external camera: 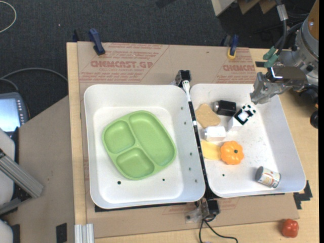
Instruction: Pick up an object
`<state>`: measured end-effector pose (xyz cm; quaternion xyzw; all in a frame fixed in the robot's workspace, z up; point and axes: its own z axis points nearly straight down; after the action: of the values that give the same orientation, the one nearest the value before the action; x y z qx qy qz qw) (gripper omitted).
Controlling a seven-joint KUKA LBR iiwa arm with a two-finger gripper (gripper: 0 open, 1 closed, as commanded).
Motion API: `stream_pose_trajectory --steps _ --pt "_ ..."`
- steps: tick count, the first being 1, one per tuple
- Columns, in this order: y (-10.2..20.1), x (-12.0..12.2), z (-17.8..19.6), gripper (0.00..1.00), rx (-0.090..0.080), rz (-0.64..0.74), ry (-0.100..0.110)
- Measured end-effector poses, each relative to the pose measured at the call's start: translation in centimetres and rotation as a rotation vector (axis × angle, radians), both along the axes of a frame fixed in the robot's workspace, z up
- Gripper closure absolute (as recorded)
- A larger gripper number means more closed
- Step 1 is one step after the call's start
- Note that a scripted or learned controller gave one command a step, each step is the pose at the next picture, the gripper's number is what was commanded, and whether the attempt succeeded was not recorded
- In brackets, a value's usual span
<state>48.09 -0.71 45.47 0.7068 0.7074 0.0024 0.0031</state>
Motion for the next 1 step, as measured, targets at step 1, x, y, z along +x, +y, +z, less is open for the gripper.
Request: stream_pose_trajectory --steps 1 --pt "3.47 -0.27 -10.93 1.0 0.001 0.002 0.02"
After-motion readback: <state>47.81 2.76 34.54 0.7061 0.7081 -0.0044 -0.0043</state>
